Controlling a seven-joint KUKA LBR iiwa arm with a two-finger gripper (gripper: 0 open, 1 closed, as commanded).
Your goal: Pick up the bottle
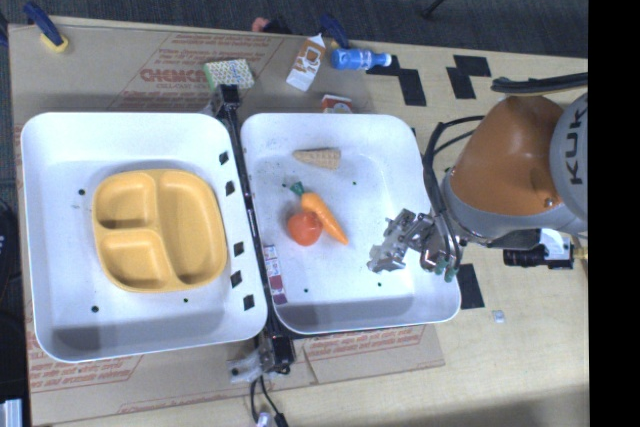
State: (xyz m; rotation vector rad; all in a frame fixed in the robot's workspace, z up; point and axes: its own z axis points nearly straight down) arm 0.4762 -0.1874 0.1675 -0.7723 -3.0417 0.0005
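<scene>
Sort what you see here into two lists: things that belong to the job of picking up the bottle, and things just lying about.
Belongs to the job:
- blue bottle, on the bench beyond the bins
- claw, low in the right bin

Just lying about:
- carrot
- tomato
- cone
- yellow divided plate in the left bin
- small carton

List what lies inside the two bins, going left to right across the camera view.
Yellow divided plate → tomato → carrot → gripper. The cone-shaped wafer sits above the tomato and carrot, so its place is unclear.
</scene>
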